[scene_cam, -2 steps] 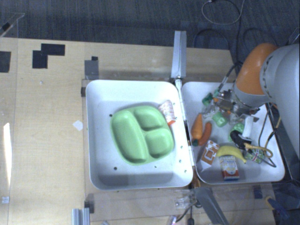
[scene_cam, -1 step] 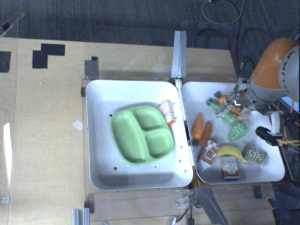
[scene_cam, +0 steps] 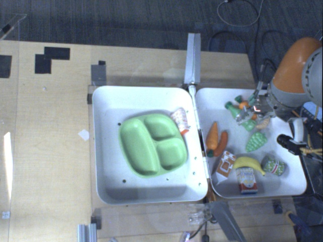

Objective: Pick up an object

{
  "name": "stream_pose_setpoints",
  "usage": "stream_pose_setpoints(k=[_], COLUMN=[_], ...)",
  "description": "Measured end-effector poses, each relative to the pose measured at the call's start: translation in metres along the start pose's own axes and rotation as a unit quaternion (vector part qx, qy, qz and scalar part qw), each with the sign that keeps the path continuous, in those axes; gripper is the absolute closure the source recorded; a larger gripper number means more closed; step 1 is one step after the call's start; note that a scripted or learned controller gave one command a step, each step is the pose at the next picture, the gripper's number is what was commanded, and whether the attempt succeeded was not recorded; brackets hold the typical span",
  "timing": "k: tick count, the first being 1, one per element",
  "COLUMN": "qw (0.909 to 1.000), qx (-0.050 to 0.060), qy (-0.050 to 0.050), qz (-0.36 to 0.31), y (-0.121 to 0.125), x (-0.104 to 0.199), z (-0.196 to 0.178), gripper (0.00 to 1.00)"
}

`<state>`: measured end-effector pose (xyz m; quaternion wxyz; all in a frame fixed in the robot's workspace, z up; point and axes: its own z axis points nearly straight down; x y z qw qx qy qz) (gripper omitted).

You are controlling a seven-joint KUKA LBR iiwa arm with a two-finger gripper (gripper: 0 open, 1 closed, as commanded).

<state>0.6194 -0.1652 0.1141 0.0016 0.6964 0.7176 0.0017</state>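
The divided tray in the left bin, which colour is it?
Light green; the divided tray shows best in the camera view.

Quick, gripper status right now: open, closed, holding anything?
Gripper: cannot be told. It sits low over the small green and orange toys at the back of the right bin.

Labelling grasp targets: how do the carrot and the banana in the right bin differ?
The carrot is orange, straight and tapered; the banana is yellow and curved. The carrot lies nearly lengthwise along the right bin's left wall; the banana lies crosswise, nearer the front. Both are toy foods lying flat in one bin.
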Motion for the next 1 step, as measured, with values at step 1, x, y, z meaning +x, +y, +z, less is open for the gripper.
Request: stream_pose_setpoints(k=[1], qw=[0.9993], qx=[-0.001], qy=[0.000], qz=[0.038], y=[0.0193], x=[0.0747], z=[-0.1239], gripper=[1.00])
